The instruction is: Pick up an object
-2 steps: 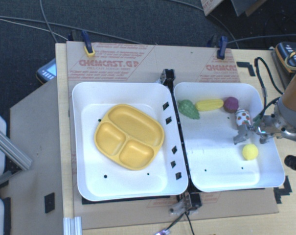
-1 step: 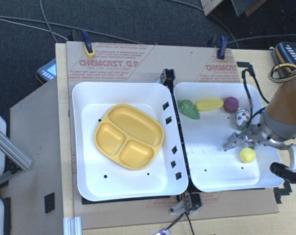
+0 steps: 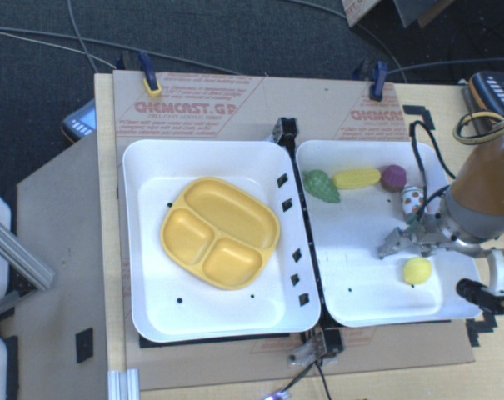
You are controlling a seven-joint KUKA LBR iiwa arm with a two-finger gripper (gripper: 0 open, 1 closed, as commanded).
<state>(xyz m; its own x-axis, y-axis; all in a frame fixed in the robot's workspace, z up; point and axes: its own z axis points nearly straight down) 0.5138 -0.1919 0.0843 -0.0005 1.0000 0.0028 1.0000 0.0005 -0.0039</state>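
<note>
The right bin (image 3: 351, 302) holds several small items. Along its far side lie a green leafy piece (image 3: 321, 185), a yellow banana-shaped piece (image 3: 356, 178) and a purple ball (image 3: 393, 177). A small white spotted object (image 3: 411, 198) sits just right of the ball. A yellow lemon (image 3: 416, 270) rests near the bin's right front. My gripper (image 3: 396, 245) is low in the right bin, just above and left of the lemon and below the spotted object. Nothing is visibly held by it.
The left bin (image 3: 143, 248) carries a yellow compartment plate (image 3: 221, 232). The arm's orange band (image 3: 485, 182) hangs over the right bin's right rim. Cables (image 3: 426, 152) trail at the back right. Clamps (image 3: 150, 80) pin the board at the far edge.
</note>
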